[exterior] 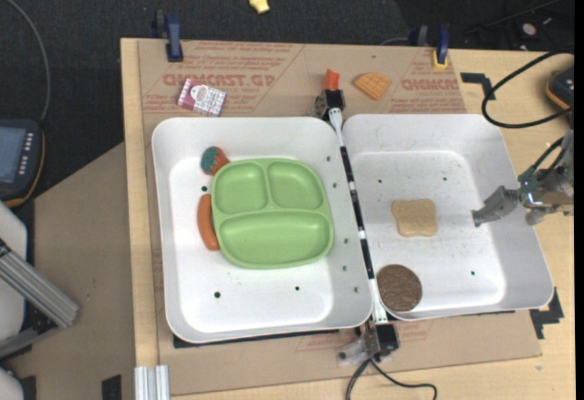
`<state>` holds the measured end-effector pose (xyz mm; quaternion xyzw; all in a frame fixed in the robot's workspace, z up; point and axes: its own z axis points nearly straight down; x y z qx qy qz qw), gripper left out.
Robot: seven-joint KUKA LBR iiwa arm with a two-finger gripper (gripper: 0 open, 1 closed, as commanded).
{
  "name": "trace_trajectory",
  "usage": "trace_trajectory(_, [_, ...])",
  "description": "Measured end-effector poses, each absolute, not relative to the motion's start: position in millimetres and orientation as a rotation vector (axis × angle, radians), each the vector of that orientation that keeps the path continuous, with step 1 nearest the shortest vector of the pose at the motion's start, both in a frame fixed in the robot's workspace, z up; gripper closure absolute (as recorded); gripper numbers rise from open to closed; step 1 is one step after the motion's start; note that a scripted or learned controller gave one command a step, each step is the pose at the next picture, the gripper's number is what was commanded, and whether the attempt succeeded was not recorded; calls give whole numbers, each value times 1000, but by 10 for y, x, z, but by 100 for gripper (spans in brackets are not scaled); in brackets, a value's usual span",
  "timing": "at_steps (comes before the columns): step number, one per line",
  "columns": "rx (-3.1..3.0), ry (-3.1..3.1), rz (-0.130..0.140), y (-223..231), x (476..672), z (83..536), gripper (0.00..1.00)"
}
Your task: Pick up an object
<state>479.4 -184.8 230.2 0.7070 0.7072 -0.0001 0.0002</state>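
Note:
A tan slice of toast (415, 217) lies flat in the middle of the right bin (456, 138). A round brown patty (399, 287) sits at that bin's front left corner. In the left bin (255, 298) a green divided plate (271, 211) has an orange sausage (208, 223) along its left side and a small green and red piece (213, 159) at its back left. My gripper (490, 208) reaches in over the right bin's right wall, to the right of the toast and apart from it, with nothing seen in it.
On the cardboard behind the bins lie a pink packet (202, 97), an orange waffle piece (371, 85) and an orange-topped clamp (330, 89). Blue clamps (170, 33) hold the board's back edge. A black cable (520, 92) loops at the back right.

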Motion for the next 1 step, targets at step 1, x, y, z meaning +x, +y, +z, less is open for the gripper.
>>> trace_trajectory(1, [2207, 2229, 8, -1293, 5967, 2018, 0])
